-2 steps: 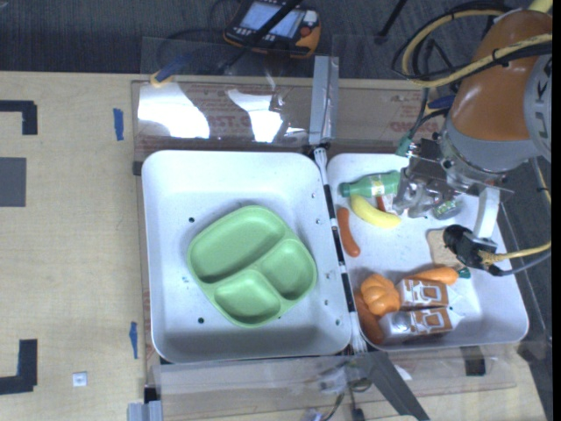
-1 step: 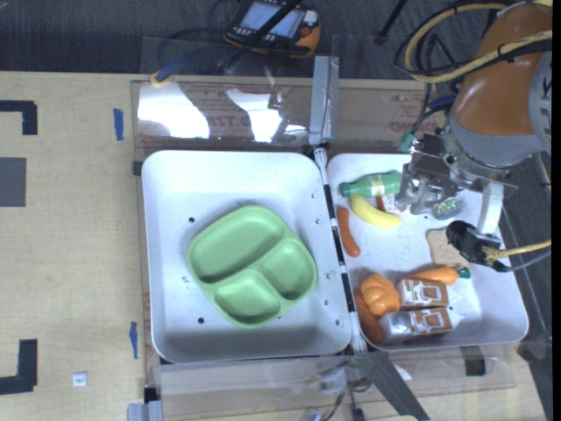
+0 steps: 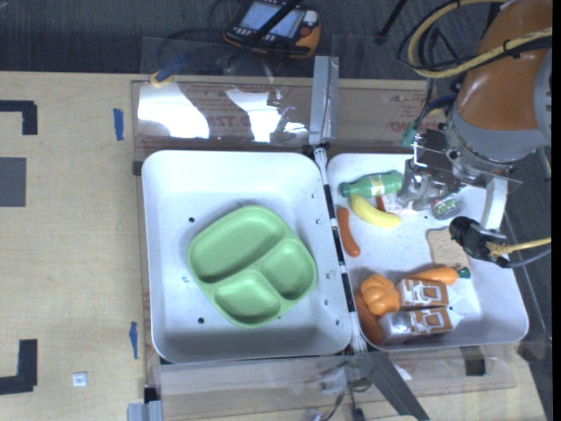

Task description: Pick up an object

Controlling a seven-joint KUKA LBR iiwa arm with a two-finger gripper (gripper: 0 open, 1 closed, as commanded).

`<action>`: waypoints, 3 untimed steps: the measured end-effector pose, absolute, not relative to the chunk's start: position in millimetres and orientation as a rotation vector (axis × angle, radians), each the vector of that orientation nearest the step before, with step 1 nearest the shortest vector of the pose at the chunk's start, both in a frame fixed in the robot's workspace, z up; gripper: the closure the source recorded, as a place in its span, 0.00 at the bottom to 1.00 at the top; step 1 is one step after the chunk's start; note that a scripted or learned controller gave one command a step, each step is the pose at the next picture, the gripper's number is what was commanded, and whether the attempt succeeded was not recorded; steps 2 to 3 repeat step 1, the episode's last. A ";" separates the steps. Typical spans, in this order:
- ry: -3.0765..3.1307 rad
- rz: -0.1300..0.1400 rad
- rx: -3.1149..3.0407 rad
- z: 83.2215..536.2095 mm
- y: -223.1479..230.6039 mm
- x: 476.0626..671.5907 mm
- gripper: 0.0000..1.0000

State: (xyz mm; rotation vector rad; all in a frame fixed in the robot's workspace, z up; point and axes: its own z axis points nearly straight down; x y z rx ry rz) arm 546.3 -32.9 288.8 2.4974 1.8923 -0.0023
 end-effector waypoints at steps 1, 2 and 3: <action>1.894 -0.003 2.494 298.4 -32.4 546.9 1.00; 1.894 -0.003 2.494 298.4 -32.4 546.9 1.00; 1.894 -0.003 2.494 298.4 -32.4 546.9 1.00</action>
